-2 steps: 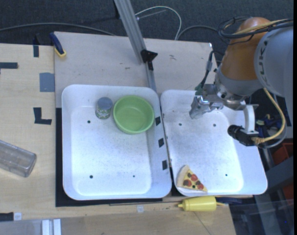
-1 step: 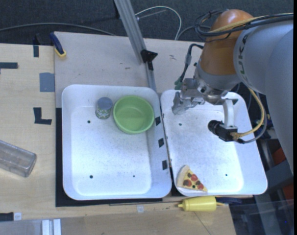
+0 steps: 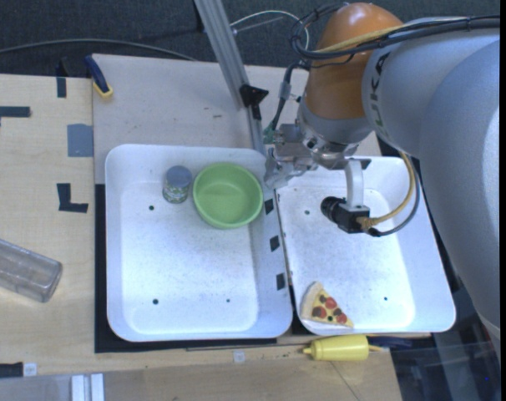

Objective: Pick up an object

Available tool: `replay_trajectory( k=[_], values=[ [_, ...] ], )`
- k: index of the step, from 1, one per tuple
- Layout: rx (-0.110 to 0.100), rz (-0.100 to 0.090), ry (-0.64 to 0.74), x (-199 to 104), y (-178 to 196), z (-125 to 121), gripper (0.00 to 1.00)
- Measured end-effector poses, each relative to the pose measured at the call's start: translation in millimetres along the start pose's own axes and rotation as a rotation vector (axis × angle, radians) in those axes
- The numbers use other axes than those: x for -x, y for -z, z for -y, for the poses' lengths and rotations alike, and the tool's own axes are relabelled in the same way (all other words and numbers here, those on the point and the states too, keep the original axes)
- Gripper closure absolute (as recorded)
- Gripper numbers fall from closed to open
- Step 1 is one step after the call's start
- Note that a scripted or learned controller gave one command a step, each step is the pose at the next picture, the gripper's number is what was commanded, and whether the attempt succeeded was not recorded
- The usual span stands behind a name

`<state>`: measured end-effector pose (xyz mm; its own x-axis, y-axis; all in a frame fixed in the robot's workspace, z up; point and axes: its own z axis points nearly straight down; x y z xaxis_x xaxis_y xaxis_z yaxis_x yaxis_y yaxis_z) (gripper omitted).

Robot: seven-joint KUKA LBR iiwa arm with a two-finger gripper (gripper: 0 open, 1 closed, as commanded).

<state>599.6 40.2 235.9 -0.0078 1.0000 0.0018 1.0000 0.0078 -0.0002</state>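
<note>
Item: end effector (image 3: 280, 159), upper centre of frame, at the divide between the two bins, just right of the green bowl (image 3: 228, 195). Whether it was open or closed could not be told; nothing was seen held.

Candidates: green bowl and small jar (image 3: 177, 184), touching or nearly so, upper part of left bin (image 3: 186, 307); pizza-slice toy (image 3: 325, 304), lower left corner of right bin (image 3: 403, 307).

Handling note: the bowl lay nearest; a descent centred over its near rim, clear of the bin wall, looked soundest.
</note>
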Motion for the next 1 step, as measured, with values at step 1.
replay_trajectory(
  k=[1],
  values=[
    [-0.002,0.001,-0.001,-50.0,-3.0,7.3,1.00]
  ],
)
